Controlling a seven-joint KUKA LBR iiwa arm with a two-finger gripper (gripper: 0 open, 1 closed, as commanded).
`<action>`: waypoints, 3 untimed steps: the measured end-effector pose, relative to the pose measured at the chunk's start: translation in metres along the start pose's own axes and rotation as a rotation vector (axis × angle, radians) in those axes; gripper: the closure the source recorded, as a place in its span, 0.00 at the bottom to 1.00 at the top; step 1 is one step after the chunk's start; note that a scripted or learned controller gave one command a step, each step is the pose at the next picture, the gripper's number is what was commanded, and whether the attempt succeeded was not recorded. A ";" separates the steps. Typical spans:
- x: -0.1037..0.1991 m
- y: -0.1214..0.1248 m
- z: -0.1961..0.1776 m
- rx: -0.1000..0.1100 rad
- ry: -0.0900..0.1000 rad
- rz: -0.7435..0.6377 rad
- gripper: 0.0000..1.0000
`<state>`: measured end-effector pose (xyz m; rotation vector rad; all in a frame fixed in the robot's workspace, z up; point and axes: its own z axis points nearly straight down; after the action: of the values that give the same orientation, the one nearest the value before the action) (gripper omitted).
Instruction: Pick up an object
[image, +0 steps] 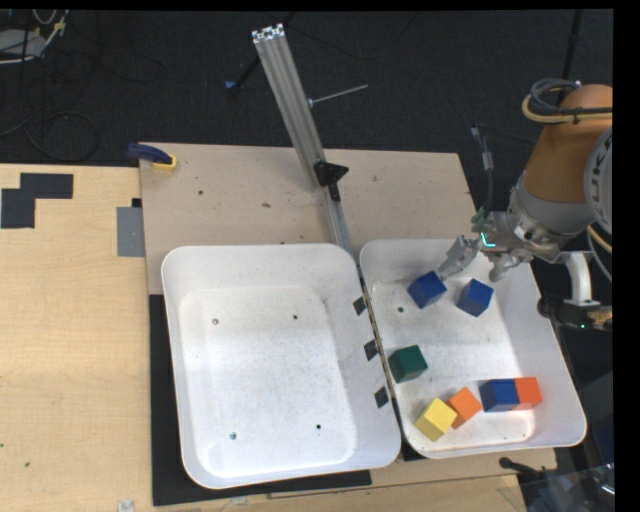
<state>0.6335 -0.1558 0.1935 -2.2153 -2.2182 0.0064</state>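
The gripper (478, 260) hangs over the right bin (560, 420), its fingers spread wide with nothing between them, though the fingertips blur against the white plastic. Two blue cubes (427, 290) (475, 297) sit just below it, apart. Nearer the front lie a dark green block (407, 362) (matte, squarish), then yellow (436, 418), orange (465, 405), blue (499, 395) and orange-red (527, 391) blocks clustered together.

bench (250, 195) | left bin (190, 280) | right bin (545, 350) (side by side) | clamp (152, 155)
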 end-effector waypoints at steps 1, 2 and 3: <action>0.000 0.001 -0.003 -0.004 -0.001 -0.002 0.00; -0.007 0.006 0.047 -0.001 -0.001 0.001 0.00; -0.008 0.010 0.060 -0.017 -0.005 0.001 0.00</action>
<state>0.6426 -0.1639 0.1330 -2.2276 -2.2277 -0.0069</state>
